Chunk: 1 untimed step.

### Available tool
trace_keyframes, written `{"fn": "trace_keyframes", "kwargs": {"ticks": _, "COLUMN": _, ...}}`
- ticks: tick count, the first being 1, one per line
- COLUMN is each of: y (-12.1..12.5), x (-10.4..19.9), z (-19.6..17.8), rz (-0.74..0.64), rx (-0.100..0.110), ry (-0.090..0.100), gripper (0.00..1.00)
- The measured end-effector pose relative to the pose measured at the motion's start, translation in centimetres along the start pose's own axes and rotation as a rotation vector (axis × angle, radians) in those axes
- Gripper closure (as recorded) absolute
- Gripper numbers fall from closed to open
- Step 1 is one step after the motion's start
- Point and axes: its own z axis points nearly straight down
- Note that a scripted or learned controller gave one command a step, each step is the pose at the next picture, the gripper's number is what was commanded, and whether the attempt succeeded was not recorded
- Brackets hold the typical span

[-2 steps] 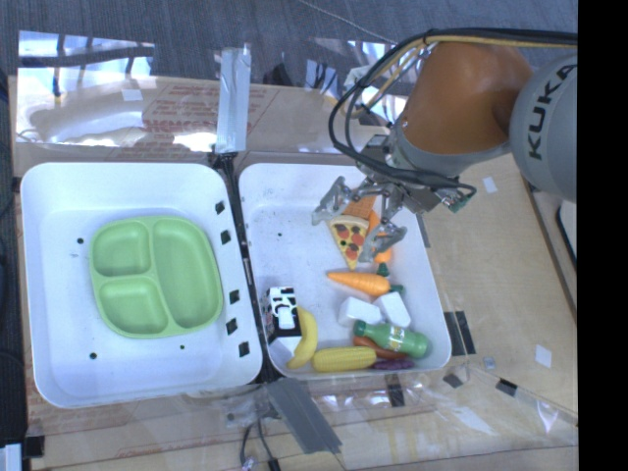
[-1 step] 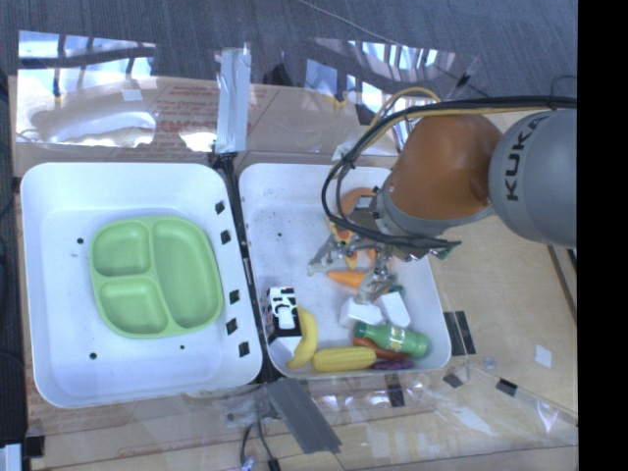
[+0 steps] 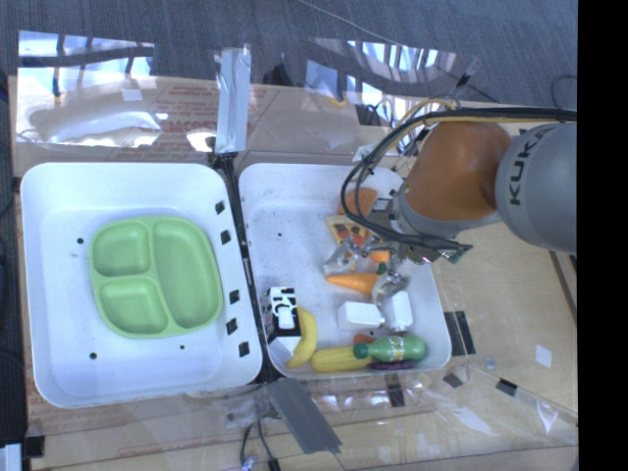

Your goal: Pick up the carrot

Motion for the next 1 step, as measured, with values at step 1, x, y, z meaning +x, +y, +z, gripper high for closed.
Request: {"fn": "trace_keyframes", "kwargs": {"ticks": 1, "y": 0.12, "x": -0.2, "z": -0.7, "rz": -0.003, "rx": -0.005, "ry": -0.001, "gripper": 1.0}}
